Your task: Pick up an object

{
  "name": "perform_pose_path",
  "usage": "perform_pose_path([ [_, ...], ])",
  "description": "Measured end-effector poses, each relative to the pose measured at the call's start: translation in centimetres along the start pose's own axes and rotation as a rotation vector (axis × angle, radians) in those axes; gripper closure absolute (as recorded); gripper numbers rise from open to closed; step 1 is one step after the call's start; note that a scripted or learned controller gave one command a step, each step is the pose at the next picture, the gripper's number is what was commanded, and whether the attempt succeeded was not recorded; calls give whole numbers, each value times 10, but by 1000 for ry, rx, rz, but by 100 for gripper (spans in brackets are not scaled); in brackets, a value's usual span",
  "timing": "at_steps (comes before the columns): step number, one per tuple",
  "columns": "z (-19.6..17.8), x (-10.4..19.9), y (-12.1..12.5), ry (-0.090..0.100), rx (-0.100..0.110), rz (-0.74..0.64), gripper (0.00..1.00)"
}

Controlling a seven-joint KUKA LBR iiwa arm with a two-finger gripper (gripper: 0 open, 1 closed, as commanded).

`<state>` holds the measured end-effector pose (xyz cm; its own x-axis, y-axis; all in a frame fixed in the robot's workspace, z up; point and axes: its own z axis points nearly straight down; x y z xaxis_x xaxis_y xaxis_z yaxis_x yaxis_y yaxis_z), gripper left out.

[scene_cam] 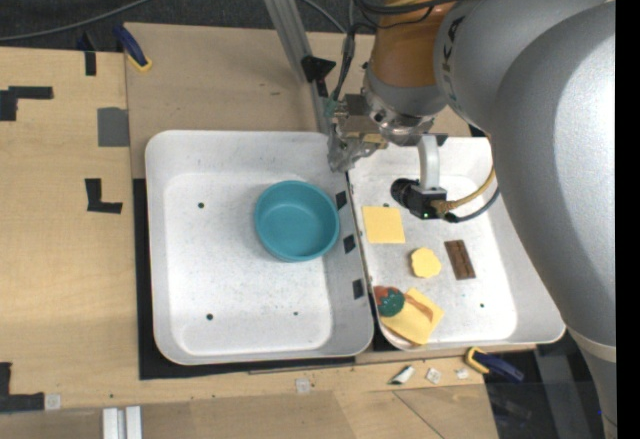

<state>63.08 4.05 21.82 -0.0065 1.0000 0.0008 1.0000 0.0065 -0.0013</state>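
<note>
Above bin divider: pincer (pixel 345 149), grip unreadable.

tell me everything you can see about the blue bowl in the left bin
The bowl is teal-blue, round, with a smooth, plastic-looking surface. It stands upright, open side up, and looks empty. It sits on the floor of the left bin, toward that bin's right side, near the wall shared with the right bin. Nothing but the bin floor touches it. The gripper is apart from it, over the divide between the bins.
</note>
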Motion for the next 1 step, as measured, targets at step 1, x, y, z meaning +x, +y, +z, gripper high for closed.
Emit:
perform_pose_path([
  [1,-12,56,16,2,-2,-1,100],
])
